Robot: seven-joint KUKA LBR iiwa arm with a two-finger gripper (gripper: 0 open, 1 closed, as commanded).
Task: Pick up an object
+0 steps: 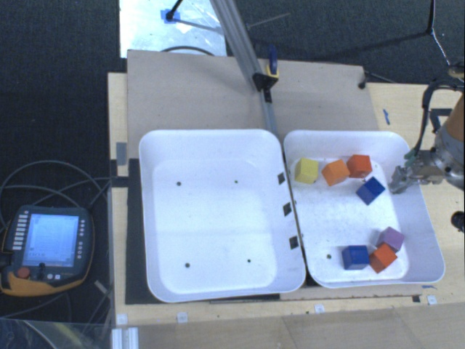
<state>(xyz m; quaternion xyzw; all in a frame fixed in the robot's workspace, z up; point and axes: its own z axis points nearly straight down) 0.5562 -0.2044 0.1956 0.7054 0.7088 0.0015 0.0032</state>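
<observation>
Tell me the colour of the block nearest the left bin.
Yellow; the block lies in the right bin, seen in the camera view.

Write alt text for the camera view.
The pincer hovers at the right bin's right rim, holding nothing. That bin holds seven small blocks: yellow, two orange, two blue, purple, red-orange. The left bin sits alongside.

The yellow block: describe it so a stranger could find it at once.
Look in the right-hand bin of the two white ones. Along its far side runs a row of blocks; the yellow block is at the row's left end, nearest the divide between bins. Its neighbours are orange; it is the only yellow one.
</observation>
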